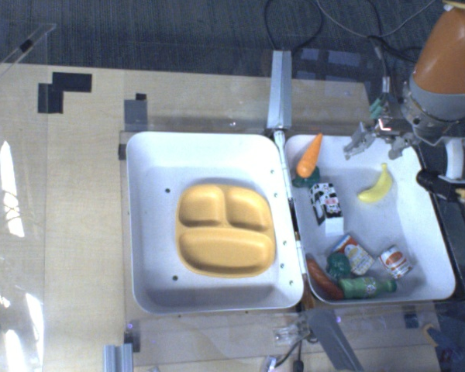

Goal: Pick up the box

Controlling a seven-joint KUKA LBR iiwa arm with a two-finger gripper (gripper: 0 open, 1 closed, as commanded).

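box [325, 201] lies in right bin [426, 231], down-left of end effector [378, 143].

box [326, 201] open above, carrot [310, 154] near

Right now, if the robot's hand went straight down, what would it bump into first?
Probably the bare floor of the right bin, near its back wall. The hand hangs above that corner; the banana lies just nearer, though depth is hard to judge.
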